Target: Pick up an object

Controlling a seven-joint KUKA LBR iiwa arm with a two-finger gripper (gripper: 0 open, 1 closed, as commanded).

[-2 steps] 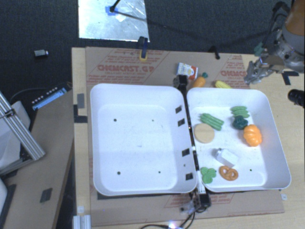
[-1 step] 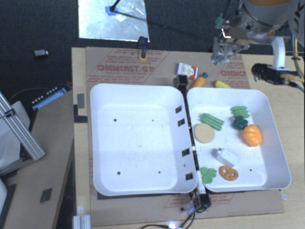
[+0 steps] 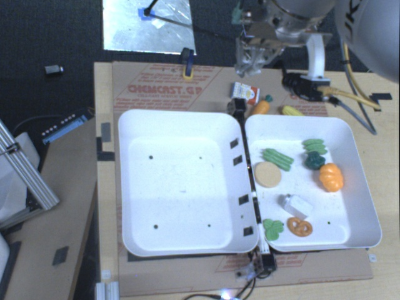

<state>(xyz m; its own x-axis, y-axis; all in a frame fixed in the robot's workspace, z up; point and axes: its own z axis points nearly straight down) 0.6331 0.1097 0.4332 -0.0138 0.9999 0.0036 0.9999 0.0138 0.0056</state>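
The right bin serves as the landmark; its contents sit mostly toward its far and near ends, leaving bare white floor along its right wall and a strip across its middle; the left bin, touching it along the central divider, offers a broad open floor. In the right bin's far half a green ridged vegetable lies with its long axis running diagonally, one end toward the divider and far rim, the other toward the bin's centre; a second green ridged piece lies nearer the far right corner, long axis roughly across the bin; a dark green lump sits just beside it, and an orange pumpkin-like toy just nearer than that. A tan round disc rests close to the divider; a pale block lies near the centre, tilted; an orange pretzel-like ring and a green leafy piece sit at the near rim.

Beyond the right bin's far rim, on the tabletop, lie a small carton, a carrot-like piece and a yellow piece. The claw hangs above that far rim, well apart from the bin's contents; its tips are blurred against the dark floor, so whether it is open or closed cannot be told; the arm is cut off by the top edge.
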